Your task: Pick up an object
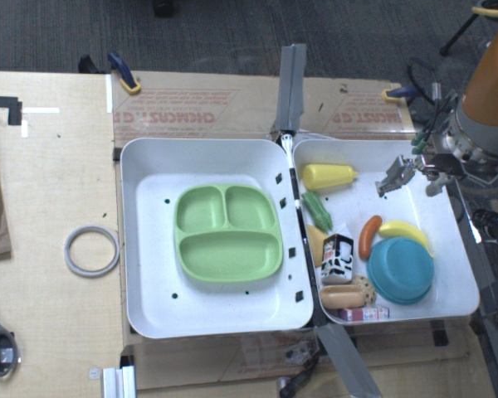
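So, quick rundown of what we're seeing:

Right bin (456,305): most of the stuff sits along its left wall and near edge; the far right stretch of floor is bare, so we'd say that's the open room.

Left bin (141,222): holds a green divided plate (228,232) in the middle, with white floor showing all around it.

Gripper (413,175): hangs over the far right part of the right bin. We see its two fingers spread apart with nothing between them, well clear of every object.

Yellow corn (328,176): far left corner of the right bin, long axis running left-right, tapered end pointing right toward the gripper.

Green pepper (318,211): just beside the left wall, lying on a diagonal.

Orange carrot (369,235): mid-bin, nearly upright in the view, leaning a bit right at the top.

Banana (407,232): yellow, curved, touching the far rim of the blue bowl (401,270).

Blue bowl: near right part of the bin, opening up.

Cow-print can (338,259): black and white, near the left wall.

Hot dog (346,293): near edge, lying left-right.

Bench extras: a grey tape ring (92,250) well left of the bins.
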Controlling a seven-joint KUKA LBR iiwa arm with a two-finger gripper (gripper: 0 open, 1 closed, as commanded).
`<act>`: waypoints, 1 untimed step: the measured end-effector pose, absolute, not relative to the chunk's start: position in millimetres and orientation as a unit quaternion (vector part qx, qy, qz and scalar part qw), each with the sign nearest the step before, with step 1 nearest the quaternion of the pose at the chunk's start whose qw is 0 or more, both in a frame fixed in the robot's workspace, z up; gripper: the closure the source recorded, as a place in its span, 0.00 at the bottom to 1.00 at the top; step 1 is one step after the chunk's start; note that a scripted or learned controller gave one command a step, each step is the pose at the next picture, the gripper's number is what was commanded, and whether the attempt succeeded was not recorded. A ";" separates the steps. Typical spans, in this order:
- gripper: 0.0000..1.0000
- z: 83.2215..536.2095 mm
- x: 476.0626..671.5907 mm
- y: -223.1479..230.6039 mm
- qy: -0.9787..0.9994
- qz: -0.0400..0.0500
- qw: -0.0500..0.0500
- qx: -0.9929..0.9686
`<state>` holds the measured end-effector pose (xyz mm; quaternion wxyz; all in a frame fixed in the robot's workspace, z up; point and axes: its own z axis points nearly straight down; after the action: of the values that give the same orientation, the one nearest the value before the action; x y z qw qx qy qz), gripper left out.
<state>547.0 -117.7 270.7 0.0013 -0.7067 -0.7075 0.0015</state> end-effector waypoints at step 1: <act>0.00 148.0 494.9 -138.0 -0.710 0.001 0.002 -0.704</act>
<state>494.9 -138.0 148.0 0.0017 -0.7040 -0.7102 0.0012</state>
